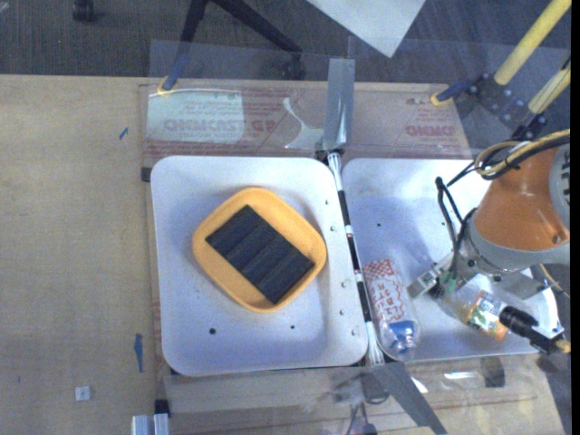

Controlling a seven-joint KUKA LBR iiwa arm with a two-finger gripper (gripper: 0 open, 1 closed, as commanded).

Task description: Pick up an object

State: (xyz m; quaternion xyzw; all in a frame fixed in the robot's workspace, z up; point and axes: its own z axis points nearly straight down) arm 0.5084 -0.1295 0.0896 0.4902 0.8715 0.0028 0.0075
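My jaws point(460, 290) hang low over the near part of the right white bin point(399, 198), tucked under my grey wrist and its orange band point(517, 214), and from this slant I cannot tell how they stand or whether anything sits between them. Just beside them, to the near right, lies a small object with orange and green patches point(482, 315), resting on the bin floor; whether it touches me I cannot make out. A black cylindrical part point(524, 322) juts out to the right of it, near the bin's right rim.

To the left of my jaws, along the left wall of the same bin, a clear plastic bottle with a red-and-white patterned label point(388, 302) lies on its side, its blue-tinted end pointing toward the near edge. It lies apart from me.

Black cables point(449, 208) loop from my wrist up over the middle of the right bin.

Across the divider, in the left white bin point(181, 333), a rounded yellow-orange tray holding a dark ribbed rectangular pad point(258, 252) sits near the centre, turned at an angle, well apart from me.

Both bins rest on a pale wooden bench point(63, 243). Beyond the far edge, the black legs of a wheeled office chair point(208, 7) stand on dark carpet, and yellow poles point(544, 25) slant in at the far right.
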